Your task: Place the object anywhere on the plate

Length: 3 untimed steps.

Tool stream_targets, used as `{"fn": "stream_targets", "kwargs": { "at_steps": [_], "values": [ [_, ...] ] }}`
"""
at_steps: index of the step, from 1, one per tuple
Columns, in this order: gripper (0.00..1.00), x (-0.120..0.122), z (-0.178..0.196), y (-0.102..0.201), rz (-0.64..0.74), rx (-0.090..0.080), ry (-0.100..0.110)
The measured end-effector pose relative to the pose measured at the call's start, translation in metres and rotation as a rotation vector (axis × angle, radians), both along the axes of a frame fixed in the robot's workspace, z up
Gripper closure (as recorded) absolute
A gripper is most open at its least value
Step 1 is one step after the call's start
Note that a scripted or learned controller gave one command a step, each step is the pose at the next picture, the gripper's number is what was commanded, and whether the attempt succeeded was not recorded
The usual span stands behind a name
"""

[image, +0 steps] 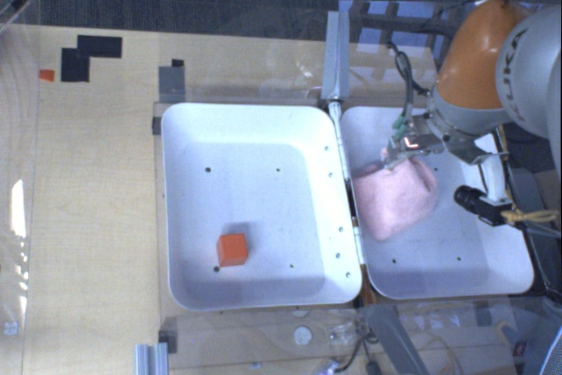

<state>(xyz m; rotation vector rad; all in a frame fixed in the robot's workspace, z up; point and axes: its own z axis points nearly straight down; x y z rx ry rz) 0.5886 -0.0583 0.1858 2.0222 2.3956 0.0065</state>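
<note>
Pink plate [397,199] sits under the claw [406,142] — orange block [233,249] well apart, claw grip unclear.

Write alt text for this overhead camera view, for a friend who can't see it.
A grey and orange robot arm reaches from the right, its gripper over a pink plate in the right bin. An orange block sits in the left bin, far from the plate.
</note>
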Motion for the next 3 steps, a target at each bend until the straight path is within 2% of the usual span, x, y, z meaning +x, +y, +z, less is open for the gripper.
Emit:
{"fn": "stream_targets", "kwargs": {
  "at_steps": [1,3],
  "values": [
    [1.00,0.003,0.040,0.001,0.008,0.000,-0.003],
    [1.00,-0.010,0.029,0.100,0.816,-0.004,-0.001]
  ]
}}
